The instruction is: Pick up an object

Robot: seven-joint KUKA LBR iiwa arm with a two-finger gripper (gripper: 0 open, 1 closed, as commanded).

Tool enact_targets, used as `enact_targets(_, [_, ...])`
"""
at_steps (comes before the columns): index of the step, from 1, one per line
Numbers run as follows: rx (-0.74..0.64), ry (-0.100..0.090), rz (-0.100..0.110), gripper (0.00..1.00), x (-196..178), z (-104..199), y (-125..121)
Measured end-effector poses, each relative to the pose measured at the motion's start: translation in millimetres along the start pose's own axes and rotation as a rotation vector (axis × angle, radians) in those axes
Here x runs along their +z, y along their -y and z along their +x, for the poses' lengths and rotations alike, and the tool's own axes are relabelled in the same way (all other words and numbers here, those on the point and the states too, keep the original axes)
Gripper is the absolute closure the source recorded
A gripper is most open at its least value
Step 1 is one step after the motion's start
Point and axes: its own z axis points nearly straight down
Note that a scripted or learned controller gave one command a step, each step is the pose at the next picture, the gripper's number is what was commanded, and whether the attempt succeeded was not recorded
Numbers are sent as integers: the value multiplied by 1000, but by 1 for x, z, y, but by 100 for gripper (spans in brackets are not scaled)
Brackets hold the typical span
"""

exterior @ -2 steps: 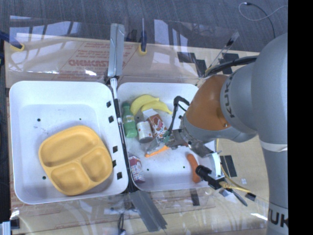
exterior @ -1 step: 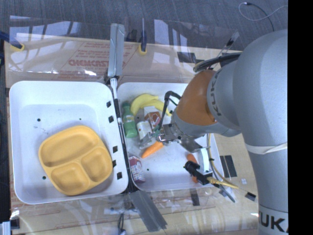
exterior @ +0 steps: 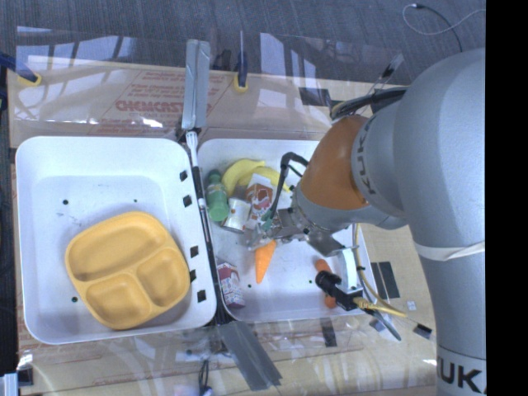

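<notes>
Arm (exterior: 412,163): grey bulk with an orange band, reaching from the right over the right bin; "KU" readable near its base
Left bin (exterior: 41,163): holds a yellow divided tray (exterior: 125,269)
Right bin (exterior: 285,304): banana (exterior: 239,172), green bottle (exterior: 217,205), printed carton (exterior: 257,198), its writing too small to read
Carrot (exterior: 264,259): lies just below the gripper
Gripper (exterior: 268,231): low among the clutter; open or closed, can't tell
</notes>
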Motion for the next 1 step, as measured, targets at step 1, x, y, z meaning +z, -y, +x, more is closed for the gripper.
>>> enact_targets(1, [-12,-2,-8,100,-95,48,-24])
